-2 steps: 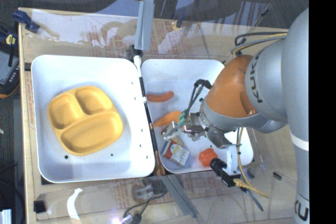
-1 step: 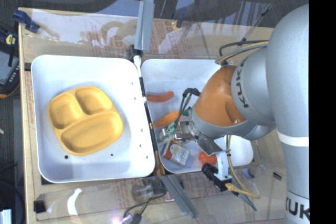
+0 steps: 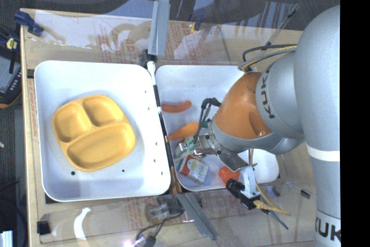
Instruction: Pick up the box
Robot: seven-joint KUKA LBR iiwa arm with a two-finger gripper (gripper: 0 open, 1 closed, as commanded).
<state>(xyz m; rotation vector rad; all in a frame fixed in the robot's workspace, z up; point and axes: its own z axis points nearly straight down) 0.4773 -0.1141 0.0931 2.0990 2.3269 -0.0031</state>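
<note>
Grey arm (image 3: 312, 84) overhead, end effector (image 3: 193, 147) just above box (image 3: 195, 169)

The arm (image 3: 272, 107) hides much of the right bin (image 3: 173, 81), and the end effector (image 3: 193, 147) is too indistinct to read.
</note>
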